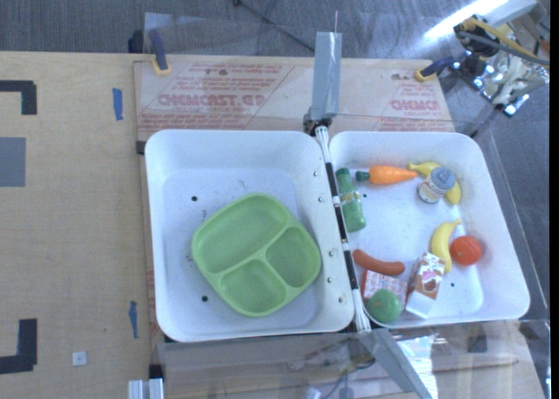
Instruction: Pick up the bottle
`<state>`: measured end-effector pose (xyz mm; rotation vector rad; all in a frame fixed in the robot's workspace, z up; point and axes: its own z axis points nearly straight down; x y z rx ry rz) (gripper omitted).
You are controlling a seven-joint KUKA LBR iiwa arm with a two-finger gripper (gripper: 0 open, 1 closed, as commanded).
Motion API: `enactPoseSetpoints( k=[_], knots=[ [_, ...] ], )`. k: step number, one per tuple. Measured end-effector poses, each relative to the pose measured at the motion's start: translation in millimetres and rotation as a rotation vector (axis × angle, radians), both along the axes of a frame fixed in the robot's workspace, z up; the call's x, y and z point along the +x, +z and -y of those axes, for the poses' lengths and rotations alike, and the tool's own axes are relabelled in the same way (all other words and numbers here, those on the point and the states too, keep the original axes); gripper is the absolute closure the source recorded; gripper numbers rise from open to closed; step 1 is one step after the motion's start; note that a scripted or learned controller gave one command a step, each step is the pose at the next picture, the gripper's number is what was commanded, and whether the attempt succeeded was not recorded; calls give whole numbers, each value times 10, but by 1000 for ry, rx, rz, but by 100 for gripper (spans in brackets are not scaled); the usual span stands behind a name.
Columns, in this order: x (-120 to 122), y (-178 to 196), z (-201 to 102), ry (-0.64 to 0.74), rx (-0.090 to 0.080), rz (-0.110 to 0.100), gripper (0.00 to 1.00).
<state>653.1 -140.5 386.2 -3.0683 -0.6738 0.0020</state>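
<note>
A green bottle (351,202) lies on its side in the right bin (498,214), along that bin's left wall, with its cap toward the back. A small jar with a grey cap (437,184) stands near the back of the same bin. The arm's end with the gripper (500,72) is at the top right, outside the bins and far behind the bottle, among yellow and white parts.
Around the bottle lie a carrot (390,175), two bananas (443,243), a red tomato (466,250), a sausage (379,262), a small carton (425,282), a red packet (376,281) and a green ball (383,305). The left bin (175,170) holds a green divided plate (256,253).
</note>
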Motion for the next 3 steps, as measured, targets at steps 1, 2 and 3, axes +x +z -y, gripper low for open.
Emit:
enactPoseSetpoints(
  k=[1,2,3],
  knots=[
    [-33,489,635,-227,0,1,100],
    [-131,486,430,-228,1,-3,100],
    [-122,588,414,-223,0,-3,100]
  ],
)
